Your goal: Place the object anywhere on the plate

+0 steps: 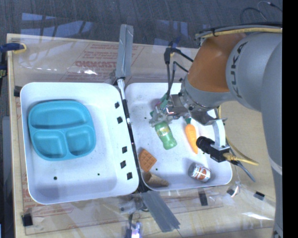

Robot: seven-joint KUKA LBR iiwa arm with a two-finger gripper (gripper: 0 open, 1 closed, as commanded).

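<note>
- Grey arm point(248, 63) reaches in from the right; your hand point(164, 114) hangs over the right bin point(139, 95), just above the green bottle point(166, 136). I cannot tell its grip state.
- Blue plate point(62, 129) lies apart in the left bin point(69, 187), with white floor free around it.

In the right white bin point(139, 95) lie a carrot point(190, 136), a small can point(199, 172) on its side, a square waffle point(147, 159) and a brown cone-shaped piece point(157, 181), while a blue clamp point(11, 47) grips the bench's far-left corner.
</note>
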